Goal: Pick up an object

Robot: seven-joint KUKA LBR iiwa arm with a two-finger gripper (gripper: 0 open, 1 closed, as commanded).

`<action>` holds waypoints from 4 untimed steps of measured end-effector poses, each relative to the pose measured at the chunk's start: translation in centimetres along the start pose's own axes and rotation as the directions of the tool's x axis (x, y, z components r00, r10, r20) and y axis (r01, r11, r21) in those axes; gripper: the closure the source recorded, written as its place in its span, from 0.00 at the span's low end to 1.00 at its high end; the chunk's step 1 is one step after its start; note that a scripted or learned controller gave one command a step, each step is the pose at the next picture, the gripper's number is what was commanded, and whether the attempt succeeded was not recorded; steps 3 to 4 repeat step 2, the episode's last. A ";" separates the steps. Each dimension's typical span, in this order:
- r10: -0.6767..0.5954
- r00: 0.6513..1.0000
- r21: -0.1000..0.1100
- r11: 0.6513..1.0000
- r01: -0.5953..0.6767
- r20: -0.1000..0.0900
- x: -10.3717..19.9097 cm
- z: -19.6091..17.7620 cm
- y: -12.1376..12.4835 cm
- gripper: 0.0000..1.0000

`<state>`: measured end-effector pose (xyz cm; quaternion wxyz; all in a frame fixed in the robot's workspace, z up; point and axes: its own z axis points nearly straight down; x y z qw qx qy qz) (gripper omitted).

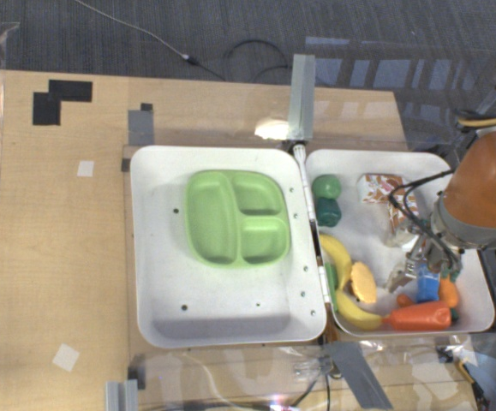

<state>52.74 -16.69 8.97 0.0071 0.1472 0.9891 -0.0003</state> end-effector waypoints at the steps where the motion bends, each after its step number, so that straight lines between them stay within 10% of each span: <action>1: -0.097 0.995 0.002 0.995 0.098 -0.025 -9.7 0.2 1.8 0.00; 4: -0.056 0.998 0.000 0.998 0.056 -0.003 -6.6 0.2 -0.6 0.00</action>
